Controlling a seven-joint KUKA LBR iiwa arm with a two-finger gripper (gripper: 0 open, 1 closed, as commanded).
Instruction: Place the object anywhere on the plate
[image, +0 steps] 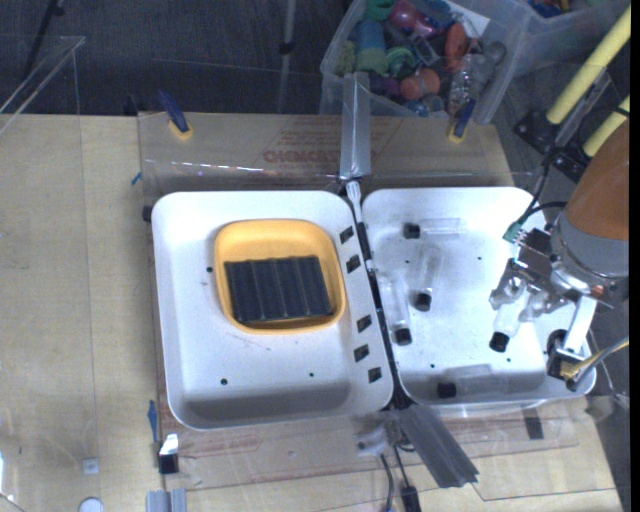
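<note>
1. Camera view: the dark ribbed object (278, 288) lies flat on the yellow plate (228, 245), in the left bin (180, 320).
2. The gripper (528, 343) is well apart from it, over the right bin (460, 270) (fingers spread, nothing between them).

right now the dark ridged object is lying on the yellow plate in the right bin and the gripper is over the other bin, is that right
Not quite: the bins are swapped. The camera view shows the yellow plate, with the dark ridged object lying on it, in the left bin. The gripper is over the right bin, well apart from the plate. The rest of your statement holds.
</note>
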